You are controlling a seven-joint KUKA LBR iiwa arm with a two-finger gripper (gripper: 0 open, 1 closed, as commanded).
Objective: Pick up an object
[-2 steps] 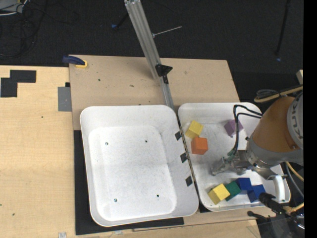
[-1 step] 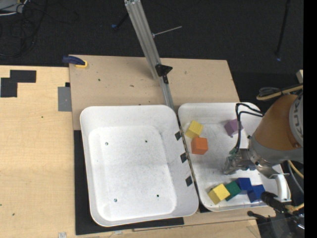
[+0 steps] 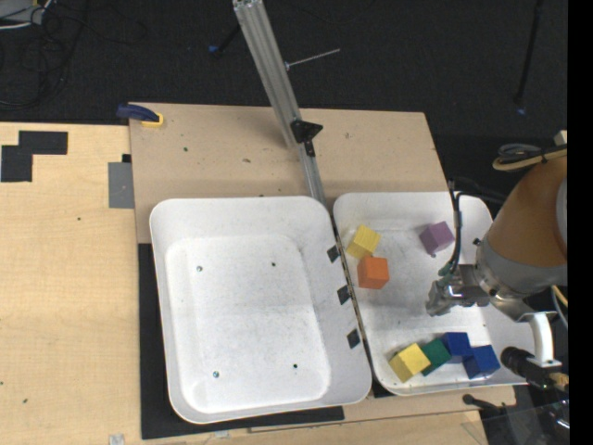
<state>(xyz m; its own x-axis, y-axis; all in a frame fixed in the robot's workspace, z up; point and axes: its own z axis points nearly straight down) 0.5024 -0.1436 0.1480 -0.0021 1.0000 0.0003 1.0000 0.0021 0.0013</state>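
The right bin (image 3: 408,211) holds several small blocks. A yellow block (image 3: 363,241) and an orange block (image 3: 372,273) lie near its left wall, and a purple block (image 3: 435,237) sits toward the back right. Along the front edge lie a yellow block (image 3: 409,361), a green block (image 3: 434,353) and two blue blocks (image 3: 459,345) (image 3: 480,362). My gripper (image 3: 445,302) hangs over the right part of this bin, between the purple block and the front row. I see no block in it.
The left bin (image 3: 185,221) stands beside the right one, with black clips on the shared wall. A slanted metal rail (image 3: 273,68) rises behind the bins. The arm's grey body (image 3: 528,239) covers the right bin's right edge.
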